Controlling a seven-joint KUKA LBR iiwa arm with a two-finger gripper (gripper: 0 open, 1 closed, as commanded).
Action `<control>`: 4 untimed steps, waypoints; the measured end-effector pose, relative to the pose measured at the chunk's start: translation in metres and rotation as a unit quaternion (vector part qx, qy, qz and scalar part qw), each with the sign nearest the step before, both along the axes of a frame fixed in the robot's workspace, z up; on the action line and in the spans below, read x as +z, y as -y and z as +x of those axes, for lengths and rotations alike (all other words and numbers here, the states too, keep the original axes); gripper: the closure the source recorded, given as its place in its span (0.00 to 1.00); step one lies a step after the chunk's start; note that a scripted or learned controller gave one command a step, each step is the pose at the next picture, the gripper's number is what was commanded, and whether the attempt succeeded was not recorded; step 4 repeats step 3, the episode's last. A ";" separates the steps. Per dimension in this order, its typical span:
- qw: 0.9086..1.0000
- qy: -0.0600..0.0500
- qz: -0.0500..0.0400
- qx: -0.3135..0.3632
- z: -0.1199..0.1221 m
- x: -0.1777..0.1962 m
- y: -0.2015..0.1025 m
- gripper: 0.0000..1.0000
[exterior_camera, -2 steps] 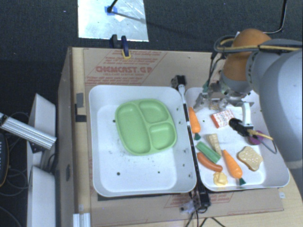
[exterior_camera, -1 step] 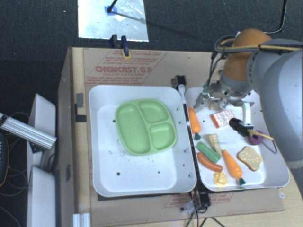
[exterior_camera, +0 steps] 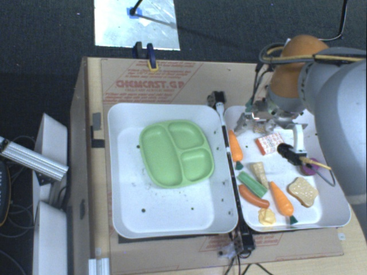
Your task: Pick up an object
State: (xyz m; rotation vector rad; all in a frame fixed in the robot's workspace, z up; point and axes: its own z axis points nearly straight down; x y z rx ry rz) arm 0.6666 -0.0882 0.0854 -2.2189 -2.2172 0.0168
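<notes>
A: Going left to right, what sits where, and why?

B: The left bin (exterior_camera: 123, 211) holds just a green divided plate (exterior_camera: 176, 153), lying flat near its middle. It looks like a set-down place, so I'd judge it is kept free of clutter. Everything to be picked lies right of that plate, in the right bin (exterior_camera: 335, 213): an orange carrot (exterior_camera: 235, 146) along the near wall, a green stick (exterior_camera: 253, 184), a sausage (exterior_camera: 253, 196), a yellow piece (exterior_camera: 266, 216), a second carrot (exterior_camera: 280, 198), a red-and-white packet (exterior_camera: 268, 143), a bread slice (exterior_camera: 303, 191) and a dark purple utensil (exterior_camera: 303, 158).

A: And the hand?

B: The hand (exterior_camera: 261, 121) hangs at the right bin's far end, just above the packet. How far it is open I cannot tell, and I see nothing held.

A: The surroundings?

B: The bench (exterior_camera: 152, 82) is covered with printed cardboard; beyond it lie dark carpet and a shiny sheet (exterior_camera: 137, 16).
</notes>
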 end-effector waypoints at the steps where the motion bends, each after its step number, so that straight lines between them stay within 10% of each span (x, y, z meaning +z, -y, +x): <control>1: 1.000 0.004 0.000 0.000 -0.004 0.001 -0.002 0.00; 4: 1.000 -0.001 0.001 0.000 0.000 0.000 -0.002 0.00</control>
